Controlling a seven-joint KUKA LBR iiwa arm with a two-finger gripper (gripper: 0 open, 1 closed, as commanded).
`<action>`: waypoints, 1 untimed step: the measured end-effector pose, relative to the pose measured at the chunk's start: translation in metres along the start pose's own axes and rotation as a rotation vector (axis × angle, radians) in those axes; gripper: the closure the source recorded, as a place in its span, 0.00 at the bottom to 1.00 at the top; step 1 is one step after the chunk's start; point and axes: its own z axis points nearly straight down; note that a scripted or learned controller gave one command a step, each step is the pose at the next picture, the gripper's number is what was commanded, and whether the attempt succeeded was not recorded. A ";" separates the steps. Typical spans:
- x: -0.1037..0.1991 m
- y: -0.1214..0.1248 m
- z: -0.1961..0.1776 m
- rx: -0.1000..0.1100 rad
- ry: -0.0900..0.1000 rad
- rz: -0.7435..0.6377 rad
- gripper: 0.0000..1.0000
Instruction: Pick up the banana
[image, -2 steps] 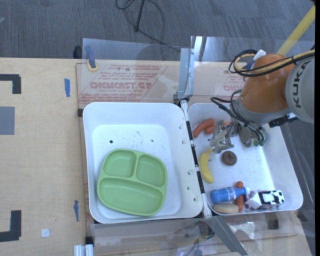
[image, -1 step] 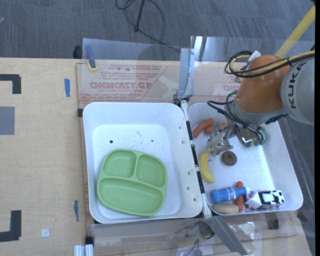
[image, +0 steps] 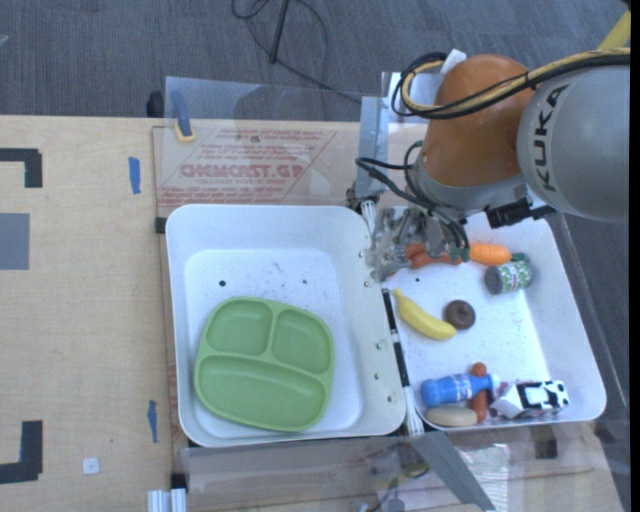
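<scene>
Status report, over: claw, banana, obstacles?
Claw above right bin's upper-left corner. Curved yellow banana lies free below it. Brown round doughnut close beside banana.

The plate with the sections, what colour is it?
Light green. The plate shows clearly in the camera view, lying in the left bin.

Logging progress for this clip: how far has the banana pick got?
Nothing looks done yet: the banana lies on the floor of the right bin, beside a brown donut. In hand: the arm's hand is at the bin's upper left, above the banana in the view and apart from it. Left: move over the banana, grasp it, lift.
</scene>
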 end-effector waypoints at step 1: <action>-0.001 -0.004 -0.001 0.008 -0.010 0.003 0.00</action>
